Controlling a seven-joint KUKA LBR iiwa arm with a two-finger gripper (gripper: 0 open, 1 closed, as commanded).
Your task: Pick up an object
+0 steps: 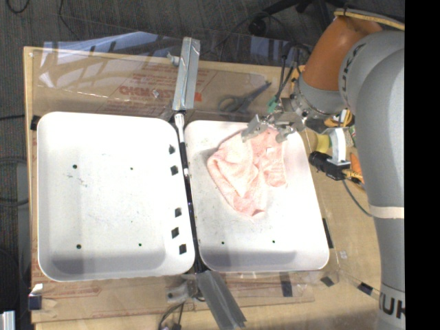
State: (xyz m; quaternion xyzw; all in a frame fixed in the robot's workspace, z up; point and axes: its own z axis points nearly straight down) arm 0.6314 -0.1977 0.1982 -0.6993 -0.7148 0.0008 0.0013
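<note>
Over the far right corner of the right-hand shallow white bin (302, 246) sits the two-finger gripper (269, 127), its metal fingers splayed fairly wide and resting at, possibly touching, the upper edge of the crumpled pale-pink cloth (249, 174); nothing is visibly pinched between them. Cloth lies in the upper middle of that bin, its bulk spreading from the fingers toward the near left, long axis running roughly far-right to near-left. Judgement: a short move down and inward along that axis would put more fabric between the fingers.
</note>
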